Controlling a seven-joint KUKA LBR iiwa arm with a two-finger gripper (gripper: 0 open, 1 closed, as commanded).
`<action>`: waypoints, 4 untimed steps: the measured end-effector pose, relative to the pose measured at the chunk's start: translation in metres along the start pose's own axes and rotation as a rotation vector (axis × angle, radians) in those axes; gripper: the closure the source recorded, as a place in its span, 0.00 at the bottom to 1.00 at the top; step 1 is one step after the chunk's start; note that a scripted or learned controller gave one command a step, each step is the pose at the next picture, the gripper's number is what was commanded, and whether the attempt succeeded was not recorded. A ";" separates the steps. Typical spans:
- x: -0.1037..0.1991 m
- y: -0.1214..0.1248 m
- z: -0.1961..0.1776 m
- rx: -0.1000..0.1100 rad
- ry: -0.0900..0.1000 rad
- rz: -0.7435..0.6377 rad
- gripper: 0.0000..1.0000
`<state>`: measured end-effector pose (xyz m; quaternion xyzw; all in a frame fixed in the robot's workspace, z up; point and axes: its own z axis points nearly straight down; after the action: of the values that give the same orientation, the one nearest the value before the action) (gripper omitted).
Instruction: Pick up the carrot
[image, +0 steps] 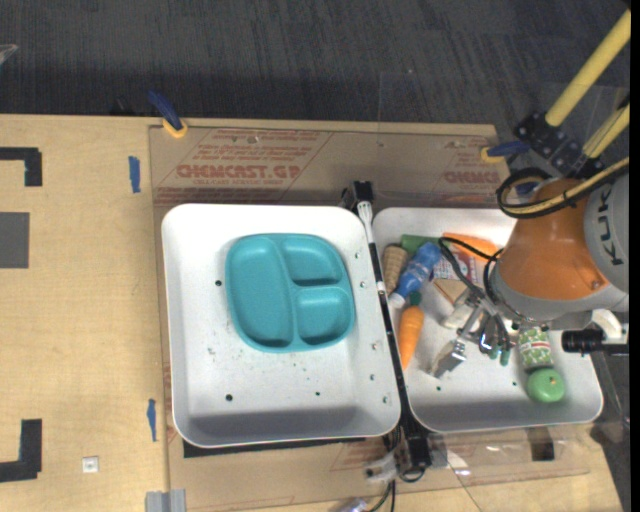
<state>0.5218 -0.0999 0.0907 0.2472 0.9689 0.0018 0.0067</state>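
The near rim of the right bin sits closest to the camera, plain white plastic, shallow with rounded corners. The carrot is in that bin, tucked against its left wall, just beside the divider where the two bins meet. It's a short, smooth orange cone, lying roughly along the wall, long axis running near-to-far in the view, fat end nearer, and it seems to taper toward the far side.

Right past its far end there's a blue and white bottle-looking thing lying at a slant, nearly touching the carrot, and a tan ribbed cone-ish item beside that. Farther back there's something green and another orange piece partly hidden by the arm. All pretty crowded up there.

The gripper hangs to the right of the carrot, near it but not touching, metal fingers pointing down toward the bin floor. They look slightly apart with nothing between them, though it's small and kinda cluttered with cables. The orange band of the arm bulks above.

In the near right corner there's a green apple, round and glossy, with a small labelled can just behind it.

The left bin holds a teal divided plate, rounded, three compartments.
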 end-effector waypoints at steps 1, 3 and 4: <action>-0.077 0.043 0.003 0.003 0.001 0.309 0.00; 0.039 0.040 -0.104 0.006 0.010 -0.063 0.00; 0.013 -0.007 -0.055 0.005 0.012 -0.169 0.00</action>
<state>0.5065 -0.1000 0.1452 0.1645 0.9864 0.0002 0.0003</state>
